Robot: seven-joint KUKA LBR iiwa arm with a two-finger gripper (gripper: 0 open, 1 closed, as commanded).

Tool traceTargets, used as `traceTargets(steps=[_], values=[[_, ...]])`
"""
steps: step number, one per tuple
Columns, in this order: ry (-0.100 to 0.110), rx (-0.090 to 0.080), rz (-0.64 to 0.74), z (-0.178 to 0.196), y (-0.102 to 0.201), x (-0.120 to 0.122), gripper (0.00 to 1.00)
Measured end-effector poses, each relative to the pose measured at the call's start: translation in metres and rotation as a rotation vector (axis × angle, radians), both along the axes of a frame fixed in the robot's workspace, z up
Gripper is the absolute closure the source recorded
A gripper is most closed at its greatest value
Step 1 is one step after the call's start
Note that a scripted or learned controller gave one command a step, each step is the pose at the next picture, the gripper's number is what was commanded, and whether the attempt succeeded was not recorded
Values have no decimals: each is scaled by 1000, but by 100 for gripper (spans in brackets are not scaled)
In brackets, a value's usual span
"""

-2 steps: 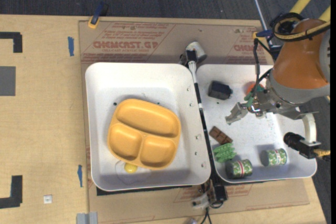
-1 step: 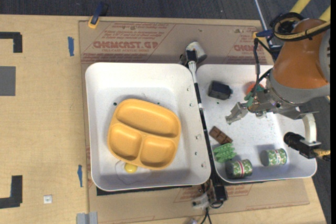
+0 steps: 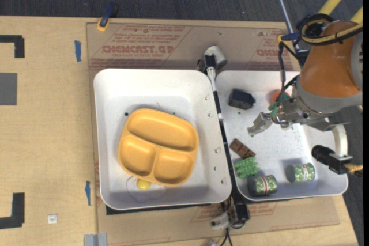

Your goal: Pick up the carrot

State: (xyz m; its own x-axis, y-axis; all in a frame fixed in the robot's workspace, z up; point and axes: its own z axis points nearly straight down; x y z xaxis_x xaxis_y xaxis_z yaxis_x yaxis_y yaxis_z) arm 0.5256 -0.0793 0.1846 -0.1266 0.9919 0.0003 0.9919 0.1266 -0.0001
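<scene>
Orange carrot point(image 3: 276, 95) lies at right bin point(image 3: 331, 190) far side, partly under arm. Gripper point(image 3: 260, 123) low just beside it; claw state can't be told. Approach step; next needs re-centring over carrot.

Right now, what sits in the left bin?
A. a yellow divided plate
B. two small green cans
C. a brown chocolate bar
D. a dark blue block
A: the yellow divided plate lies upside down or not, I cannot tell, in the left bin.
</scene>
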Motion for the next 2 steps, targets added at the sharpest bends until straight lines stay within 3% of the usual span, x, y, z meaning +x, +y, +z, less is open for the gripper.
traceTargets(steps=[2], values=[[0, 0, 0, 0, 0, 0, 0]])
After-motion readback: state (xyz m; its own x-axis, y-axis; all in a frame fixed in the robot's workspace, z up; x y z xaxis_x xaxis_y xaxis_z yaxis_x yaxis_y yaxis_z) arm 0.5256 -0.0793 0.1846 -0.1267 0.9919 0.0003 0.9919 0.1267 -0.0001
